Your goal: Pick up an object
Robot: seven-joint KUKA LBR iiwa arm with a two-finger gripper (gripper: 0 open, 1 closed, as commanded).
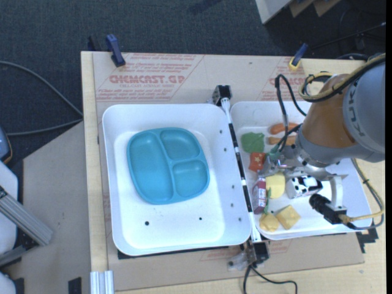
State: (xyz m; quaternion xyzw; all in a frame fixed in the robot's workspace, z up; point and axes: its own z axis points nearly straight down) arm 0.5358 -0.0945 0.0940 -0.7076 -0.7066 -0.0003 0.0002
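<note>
Nearest the lens: grey arm with orange band [331,124], reaching in from 3 o'clock, bent down over the right shallow white bin [361,192], wrist tilted toward 8 o'clock. Hides much of that bin's 3 o'clock half. Black cable looping off the band at 11 o'clock.

Below the wrist, claw [293,167] low among the clutter. Open or closed: cannot tell, hidden under the wrist housing. Nothing seen gripped.

Just at 5 o'clock of the claw, small black-and-white spotted object [300,186]. At 7 o'clock, pale yellow block [275,185], touching a dark red packet [261,195] on its 9 o'clock side. At 9 o'clock, small red piece [257,161]; above it, toward 11 o'clock, soft green piece [252,141]. At 12 o'clock, orange sausage-shaped piece [282,128], partly under the arm. Farther off at 6 o'clock, tan-yellow wedge [288,216], with a smaller yellow lump [268,223] just beside it at 8 o'clock. All loose on the bin floor.

Well apart at 9 o'clock, left shallow white bin [116,182], holding a turquoise three-compartment plastic plate [168,164], flat, near the middle.

Under both bins, brown board with red print [147,78]. Blue clamp [114,49] on its far edge at 11 o'clock, second blue clamp [298,55] at 1 o'clock.
</note>
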